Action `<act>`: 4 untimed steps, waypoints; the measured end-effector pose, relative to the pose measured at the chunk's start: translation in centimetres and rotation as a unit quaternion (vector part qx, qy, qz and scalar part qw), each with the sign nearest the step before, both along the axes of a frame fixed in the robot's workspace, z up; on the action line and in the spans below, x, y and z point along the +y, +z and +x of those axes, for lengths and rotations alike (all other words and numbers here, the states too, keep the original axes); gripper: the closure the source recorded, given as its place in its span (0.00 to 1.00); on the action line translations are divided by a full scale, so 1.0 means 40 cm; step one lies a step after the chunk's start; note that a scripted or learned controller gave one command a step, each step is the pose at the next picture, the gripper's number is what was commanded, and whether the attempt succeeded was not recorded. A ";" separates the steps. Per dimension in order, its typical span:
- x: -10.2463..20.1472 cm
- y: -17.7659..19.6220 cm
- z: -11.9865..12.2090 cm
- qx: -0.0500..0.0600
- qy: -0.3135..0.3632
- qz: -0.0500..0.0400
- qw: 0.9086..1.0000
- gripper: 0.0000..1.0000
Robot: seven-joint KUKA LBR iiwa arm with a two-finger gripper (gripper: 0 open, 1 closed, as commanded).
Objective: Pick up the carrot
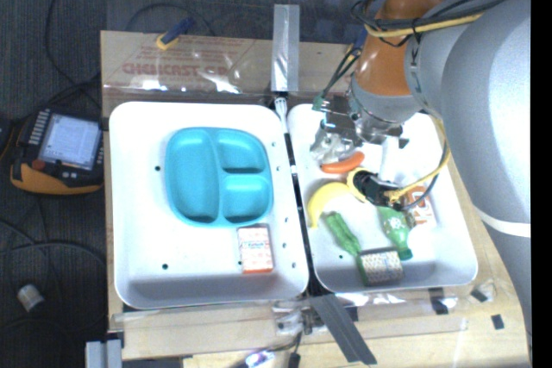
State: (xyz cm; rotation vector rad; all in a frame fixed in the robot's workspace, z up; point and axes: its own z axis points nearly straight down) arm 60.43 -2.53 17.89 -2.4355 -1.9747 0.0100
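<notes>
Some of the carrot (349, 160) hidden under gripper (335, 144), just beyond the banana (324, 199); I cannot tell whether gripper is closed.

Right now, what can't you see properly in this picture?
All in the camera view:
- Carrot: only an orange sliver shows, because the gripper above it covers the rest.
- Small box in the left bin: its print is too small to read.
- Grey thing at the right bin's near edge: too blurred to tell what it is.
- Arm: cut off by the picture's right edge.
</notes>
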 end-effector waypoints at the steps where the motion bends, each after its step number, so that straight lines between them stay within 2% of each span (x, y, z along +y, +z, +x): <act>1: 0.000 0.000 0.000 0.000 0.000 0.000 1.000 0.00; 2: -0.112 0.257 0.086 -0.002 0.033 -0.002 0.999 0.00; 3: -0.061 0.088 -0.010 0.000 0.024 -0.001 1.000 0.00; 4: -0.043 0.128 -0.026 -0.001 0.009 0.000 1.000 0.00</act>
